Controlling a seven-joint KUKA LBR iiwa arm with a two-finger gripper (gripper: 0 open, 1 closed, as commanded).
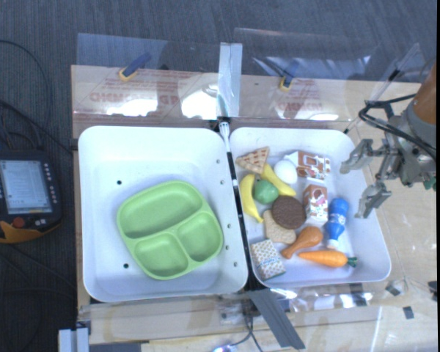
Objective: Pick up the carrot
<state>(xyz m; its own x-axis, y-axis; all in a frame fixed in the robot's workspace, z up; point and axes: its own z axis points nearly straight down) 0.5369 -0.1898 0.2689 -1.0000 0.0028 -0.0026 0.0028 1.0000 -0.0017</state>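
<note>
I see the right bin crowded with toy food; my end effector hovers at its right rim, fingers spread, gripping nothing. The carrot lies flat near the front wall, beside the drumstick.

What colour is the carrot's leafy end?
Green. The carrot is orange with a small green tip at its right end, seen in the camera view.

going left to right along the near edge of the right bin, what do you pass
waffle cracker → chicken drumstick → carrot → near right corner of the right bin; the gripper hangs farther back, over the right rim.
</note>
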